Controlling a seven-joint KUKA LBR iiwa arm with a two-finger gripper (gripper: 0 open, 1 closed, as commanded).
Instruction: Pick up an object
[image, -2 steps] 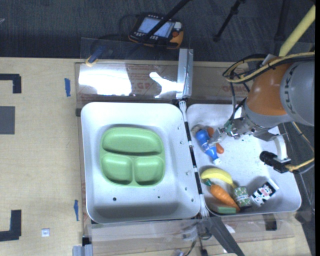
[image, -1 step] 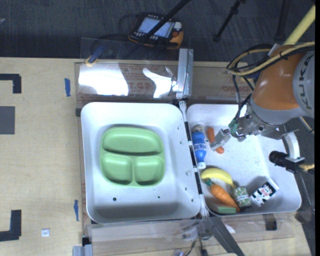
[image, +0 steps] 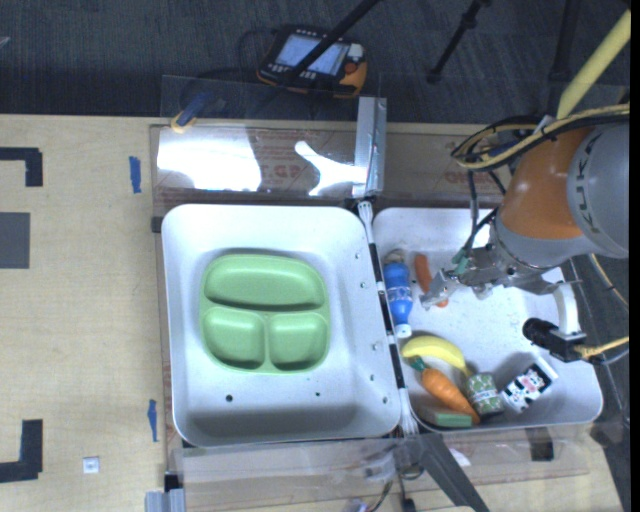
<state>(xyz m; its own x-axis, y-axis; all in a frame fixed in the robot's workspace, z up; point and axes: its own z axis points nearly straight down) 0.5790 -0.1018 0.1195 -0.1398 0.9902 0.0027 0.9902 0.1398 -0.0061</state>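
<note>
Green block (image: 452, 419): nearest the camera, flat against the front wall of the right bin (image: 590, 405); partly under the carrot, a poor first choice.
Carrot (image: 446, 390): orange toy, lying slantwise on the green block and touching the banana; probably light, hard and smooth, tapering, so best gripped across its thick middle.
Green can (image: 485, 392): small, just beside the carrot; likely stiff, round sides may roll out of a pinch.
Black-and-white carton (image: 528, 386): beside the can, near the front right corner; flat faces would suit two fingers, judged light.
Banana (image: 435, 350): yellow, curved, above the carrot; likely slippery plastic, take it across the middle of the curve.
Blue bottle (image: 398, 290): lies along the left wall of the right bin; wall crowds one side of any grip.
Red piece (image: 422, 270): slim, just right of the bottle, too small to identify.
Gripper (image: 440, 290): low over the bin floor near the red piece; I cannot tell how its claw stands, and nothing is seen in it.
Left bin (image: 190, 250): holds a green divided tray (image: 266, 308).
</note>
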